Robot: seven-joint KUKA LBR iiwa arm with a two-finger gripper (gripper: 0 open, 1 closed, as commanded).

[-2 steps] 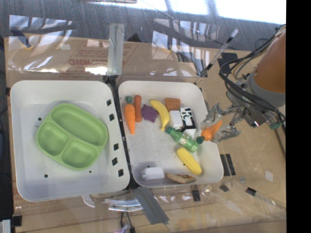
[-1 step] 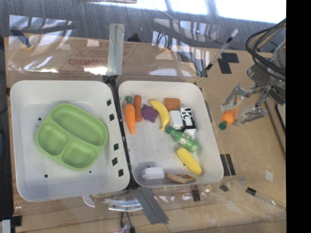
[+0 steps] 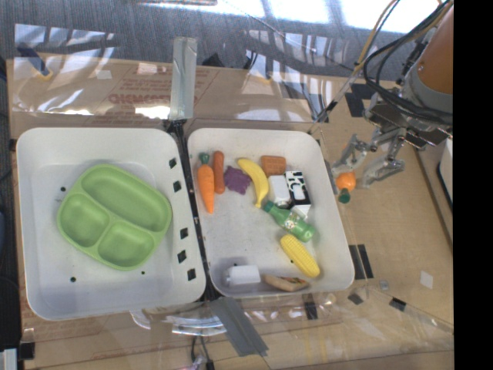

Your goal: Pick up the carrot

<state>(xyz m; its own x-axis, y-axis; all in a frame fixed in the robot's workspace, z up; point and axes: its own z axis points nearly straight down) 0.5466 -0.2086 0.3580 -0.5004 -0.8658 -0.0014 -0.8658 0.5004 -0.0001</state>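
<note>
In the right white bin (image 3: 327,230), a yellow plastic corn cob (image 3: 300,255) lies near the front edge. The orange plastic carrot (image 3: 206,187) lies by the bin's left wall, toward the far side. Outside the bin's right wall, above the bench (image 3: 400,237), the end effector (image 3: 371,163) hangs with fingers spread, released, gripping nothing; a small orange-and-green piece (image 3: 345,183) sits just beside it. The grey arm (image 3: 431,75) enters from the far right.

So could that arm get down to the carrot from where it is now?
Probably yes. The carrot lies uncovered at the left edge of the right bin, open from above, though a sausage lies close beside it. The gripper hangs outside the bin.
</note>
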